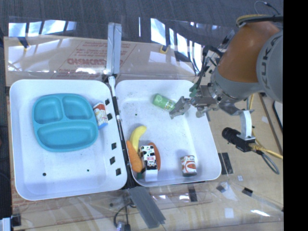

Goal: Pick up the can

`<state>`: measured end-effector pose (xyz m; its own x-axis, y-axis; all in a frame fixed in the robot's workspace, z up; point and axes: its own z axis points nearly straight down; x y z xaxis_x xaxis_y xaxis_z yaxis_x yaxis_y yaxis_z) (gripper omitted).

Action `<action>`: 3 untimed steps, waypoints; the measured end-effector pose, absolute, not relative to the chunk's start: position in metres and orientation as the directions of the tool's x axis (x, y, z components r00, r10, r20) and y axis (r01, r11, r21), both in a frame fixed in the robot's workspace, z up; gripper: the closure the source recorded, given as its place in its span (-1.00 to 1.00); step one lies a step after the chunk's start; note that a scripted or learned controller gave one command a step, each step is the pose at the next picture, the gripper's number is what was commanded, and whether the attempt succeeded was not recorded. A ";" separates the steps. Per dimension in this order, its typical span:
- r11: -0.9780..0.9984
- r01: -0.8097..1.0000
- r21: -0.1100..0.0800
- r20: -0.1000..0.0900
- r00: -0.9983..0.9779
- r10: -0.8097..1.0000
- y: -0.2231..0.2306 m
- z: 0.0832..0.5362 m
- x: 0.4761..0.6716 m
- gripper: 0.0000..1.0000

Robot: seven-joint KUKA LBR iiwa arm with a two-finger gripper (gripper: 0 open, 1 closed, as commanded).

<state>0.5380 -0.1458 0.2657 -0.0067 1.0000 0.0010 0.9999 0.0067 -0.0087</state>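
On the desk's right bin (204,129), the can (188,165) stands untouched, well apart from the gripper (188,107), its fingers spread and holding nothing.

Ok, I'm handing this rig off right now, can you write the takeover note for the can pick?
Tool: over the right bin, upper part, beside the green bottle; nothing seen between its fingers.
Can: upright in the right bin's near right corner, untouched, well apart from the tool.
A second small can-like container sits in the left bin by the blue plate.
Done: nothing yet.
Left: move over the can, grasp, lift.
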 end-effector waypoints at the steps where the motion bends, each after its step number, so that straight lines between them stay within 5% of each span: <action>1: 0.179 0.984 -0.008 0.004 -0.179 0.984 -0.167 0.167 0.476 -1.00; 2: 0.230 0.973 -0.005 0.004 -0.230 0.973 -0.211 0.088 0.476 -1.00; 3: 0.238 0.971 -0.004 0.003 -0.238 0.971 -0.211 0.088 0.476 -1.00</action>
<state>0.4760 -0.2114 0.0881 -0.2383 0.9712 0.0032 0.9712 0.2383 -0.0044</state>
